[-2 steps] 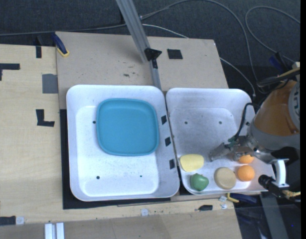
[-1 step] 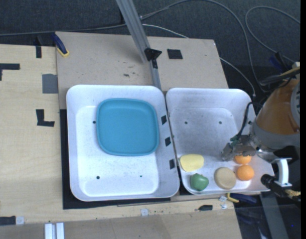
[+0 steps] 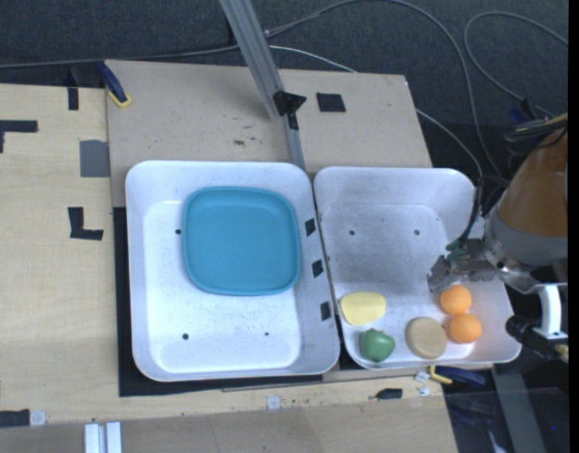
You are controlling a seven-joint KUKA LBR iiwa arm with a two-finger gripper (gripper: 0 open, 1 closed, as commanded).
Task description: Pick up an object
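Bench (image 3: 44,253): pale wood-grain board with black tape marks, dark floor and loose cables behind it.

Left bin (image 3: 157,347): shallow, white, speckled with dark scuffs. It carries a square turquoise plate (image 3: 240,240) with rounded corners, lying flat in the bin's upper middle part.

Right bin (image 3: 384,206): same white type, touching the left bin along a shared edge. Its upper half is scuffed grey. All the small objects sit in its lower part.

Arm (image 3: 539,206): reaches in from the right; the orange band and grey wrist hang over the right bin's right rim.

Metal rod (image 3: 256,50): grey, slants down from the top edge to a black clamp just above the seam between the bins.

Gripper (image 3: 450,267): low over the right bin near its right wall, just above the upper orange ball. Fingers are a dark blur here; cannot tell whether they are spread or pressed together, and nothing is seen between them.

Objects in the right bin:
- Yellow lump (image 3: 363,307): flattish, lower left of the bin, near the seam.
- Tan round piece (image 3: 425,337): at the lower rim, just left of the lower orange ball.
- Green piece (image 3: 376,345): just below the yellow lump, near the lower rim.
- Upper orange ball (image 3: 454,299): just under the gripper, close to it; contact cannot be judged.
- Lower orange ball (image 3: 464,327): directly below the upper one, nearly touching it.
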